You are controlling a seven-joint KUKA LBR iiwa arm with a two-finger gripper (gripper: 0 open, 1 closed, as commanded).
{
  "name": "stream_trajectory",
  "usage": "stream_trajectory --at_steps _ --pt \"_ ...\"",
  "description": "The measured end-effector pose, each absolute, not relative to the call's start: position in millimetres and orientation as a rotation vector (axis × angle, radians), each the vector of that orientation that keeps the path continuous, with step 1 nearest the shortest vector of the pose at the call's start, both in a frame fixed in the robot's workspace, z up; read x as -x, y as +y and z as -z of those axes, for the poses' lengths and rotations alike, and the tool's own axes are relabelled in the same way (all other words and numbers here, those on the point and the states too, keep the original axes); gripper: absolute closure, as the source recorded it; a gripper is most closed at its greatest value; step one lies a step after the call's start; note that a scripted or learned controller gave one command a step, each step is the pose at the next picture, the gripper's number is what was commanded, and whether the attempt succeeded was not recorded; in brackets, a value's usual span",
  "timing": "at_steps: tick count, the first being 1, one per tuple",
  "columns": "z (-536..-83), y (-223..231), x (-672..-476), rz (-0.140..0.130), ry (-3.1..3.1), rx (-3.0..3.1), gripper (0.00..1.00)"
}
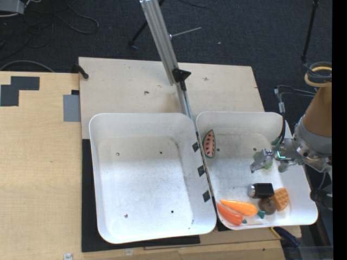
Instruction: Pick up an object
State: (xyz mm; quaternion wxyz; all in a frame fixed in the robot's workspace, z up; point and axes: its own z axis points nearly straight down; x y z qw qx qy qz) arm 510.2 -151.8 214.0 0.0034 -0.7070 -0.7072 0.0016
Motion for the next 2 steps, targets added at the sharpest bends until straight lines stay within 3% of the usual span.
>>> stream_trajectory --at_steps 1,2 --pt "-215.8 -152.8 -510.9 -0.002 -2.216 2.223 0.0" --pt "-152.9 -151.1 -504.0 -0.007 -2.214 2.216 0.0"
